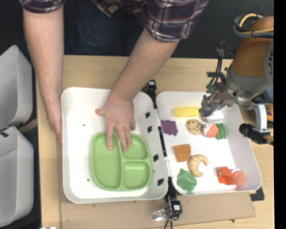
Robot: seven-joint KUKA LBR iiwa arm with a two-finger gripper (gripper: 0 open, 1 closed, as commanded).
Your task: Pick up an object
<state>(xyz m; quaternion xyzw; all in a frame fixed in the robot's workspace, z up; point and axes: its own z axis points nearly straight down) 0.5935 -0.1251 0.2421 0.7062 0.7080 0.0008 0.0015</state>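
Note:
The right bin (245, 149) holds several toy foods: a yellow corn (186, 111), a cookie (194, 126), a purple piece (169, 127), an orange cracker (182, 152), a croissant (198, 163), a green leafy piece (186, 181), a red-orange piece (230, 175) and a carrot with green top (215, 130). My gripper (209, 114) hangs low over the bin's far side, between the corn and the carrot, just above the cookie's right edge. Nothing shows between its tips.
A green divided plate (121, 168) lies in the left bin (74, 128). A person's hand (119, 123) rests on the plate's far part, the forearm reaching in from the top. The other arm hangs along the left bin's outer edge.

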